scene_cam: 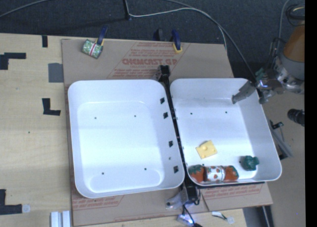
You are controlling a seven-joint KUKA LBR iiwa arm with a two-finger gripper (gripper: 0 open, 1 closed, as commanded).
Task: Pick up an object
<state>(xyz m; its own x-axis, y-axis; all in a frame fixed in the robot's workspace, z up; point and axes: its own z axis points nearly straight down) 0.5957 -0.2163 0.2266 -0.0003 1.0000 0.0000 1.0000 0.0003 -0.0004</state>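
The right bin [208, 97] holds three things near its front edge. A yellow block [206, 149] lies flat, a red, white and orange toy [214, 173] rests against the front wall, and a small teal object [249, 162] sits in the front right corner. My gripper [251, 96] hangs over the bin's far right rim, well behind these objects. It is open, its two fingers spread, with nothing between them.
The left bin [119, 137] lies beside the right one, joined to it by a black divider [171, 122]. A small green block [92, 48] sits on the cardboard behind the bins, near blue clamps [175, 39]. A cable [198, 13] arcs over the back.
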